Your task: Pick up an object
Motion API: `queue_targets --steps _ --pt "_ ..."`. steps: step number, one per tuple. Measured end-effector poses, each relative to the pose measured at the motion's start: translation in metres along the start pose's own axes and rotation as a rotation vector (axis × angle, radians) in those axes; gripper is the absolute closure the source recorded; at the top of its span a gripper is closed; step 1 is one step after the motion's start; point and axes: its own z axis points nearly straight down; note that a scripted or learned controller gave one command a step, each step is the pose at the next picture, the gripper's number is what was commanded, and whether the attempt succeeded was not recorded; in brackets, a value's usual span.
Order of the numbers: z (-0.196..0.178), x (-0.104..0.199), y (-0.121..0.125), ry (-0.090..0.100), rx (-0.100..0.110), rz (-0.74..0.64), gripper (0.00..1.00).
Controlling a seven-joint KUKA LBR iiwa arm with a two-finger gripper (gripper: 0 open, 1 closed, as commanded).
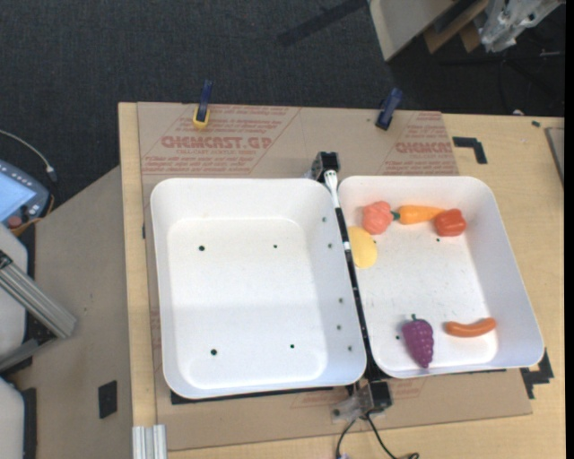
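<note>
Right bin (502,235): carrot (420,214) lying crosswise.

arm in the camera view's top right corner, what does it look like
The arm is a pale grey, metallic-looking piece with lumpy shapes and darker seams, blurred and cut by the top edge. A beige boxy block sits beside it; whether that belongs to the arm is unclear. Cables or markings are too blurred to tell.
</note>
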Motion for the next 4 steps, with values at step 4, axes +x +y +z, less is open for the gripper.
queue_targets --steps 4 --pt "0.0 0.018 -0.001 0.001 0.004 0.001 1.0"
